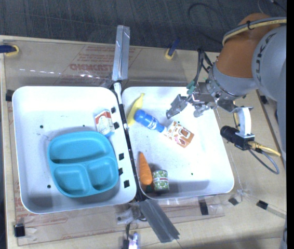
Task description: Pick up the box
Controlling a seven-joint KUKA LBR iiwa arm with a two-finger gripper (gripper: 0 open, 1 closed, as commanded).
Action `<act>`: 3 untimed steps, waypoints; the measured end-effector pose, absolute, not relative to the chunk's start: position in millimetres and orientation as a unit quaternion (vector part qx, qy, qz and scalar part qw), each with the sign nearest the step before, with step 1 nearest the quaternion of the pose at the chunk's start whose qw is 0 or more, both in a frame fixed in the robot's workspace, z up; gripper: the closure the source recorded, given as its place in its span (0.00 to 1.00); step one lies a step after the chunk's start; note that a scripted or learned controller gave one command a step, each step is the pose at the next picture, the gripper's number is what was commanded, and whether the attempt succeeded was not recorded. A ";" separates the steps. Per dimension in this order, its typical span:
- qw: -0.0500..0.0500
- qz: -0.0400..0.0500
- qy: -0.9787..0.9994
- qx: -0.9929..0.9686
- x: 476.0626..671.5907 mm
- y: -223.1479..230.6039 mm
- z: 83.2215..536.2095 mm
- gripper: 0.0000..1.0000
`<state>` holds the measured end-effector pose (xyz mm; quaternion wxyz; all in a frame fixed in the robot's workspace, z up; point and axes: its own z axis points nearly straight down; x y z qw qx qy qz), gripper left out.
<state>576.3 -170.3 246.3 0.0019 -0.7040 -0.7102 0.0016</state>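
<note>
A small white and orange box lies flat in the right bin, near its middle. My gripper hangs just above and behind the box, toward the bin's back wall. Its two fingers are spread wide, so it is open, and nothing sits between them. A second small carton, red and white, stands in the left bin against the divider.
A blue bottle and a banana lie left of the box. A carrot and a green can sit at the right bin's front. A blue compartment tray fills much of the left bin.
</note>
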 end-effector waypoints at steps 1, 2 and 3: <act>0.003 0.002 -0.712 -0.702 576.6 -169.4 255.6 1.00; 0.000 0.000 -0.664 -0.748 544.3 -156.1 352.8 1.00; 0.000 0.001 -0.567 -0.823 552.0 -124.4 442.6 1.00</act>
